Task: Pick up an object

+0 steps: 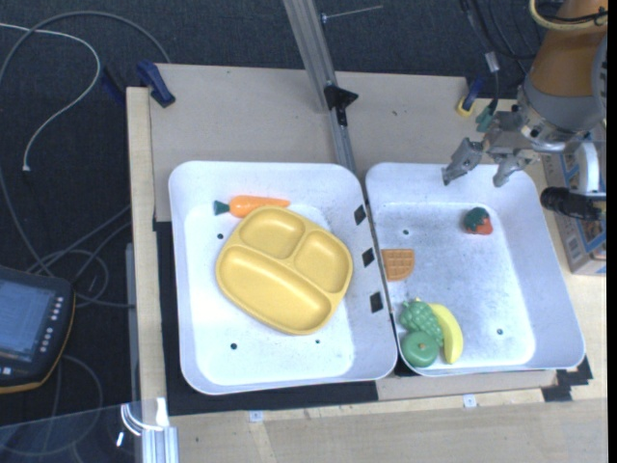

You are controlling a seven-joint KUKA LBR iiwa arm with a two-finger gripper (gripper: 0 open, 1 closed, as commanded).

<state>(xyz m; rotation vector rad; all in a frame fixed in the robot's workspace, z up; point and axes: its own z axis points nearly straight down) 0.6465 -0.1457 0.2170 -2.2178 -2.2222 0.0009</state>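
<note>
You are looking down on two white bins sitting side by side on the bench. The gripper (485,169) is hanging over the far edge of the right bin (540,287), and its two fingers are standing apart with nothing showing between them. A small red and green toy (477,222) is lying just below the gripper, near the far end of that bin and not touching it. A waffle piece (398,263) is resting against the right bin's left wall. At the near end, a green grape bunch (418,316), a yellow banana (447,332) and a green round fruit (418,347) are lying packed together, touching one another. In the left bin (193,287), a yellow divided plate (284,268) is sitting at a tilt, and a toy carrot (253,204) is lying just beyond its far rim.
</note>
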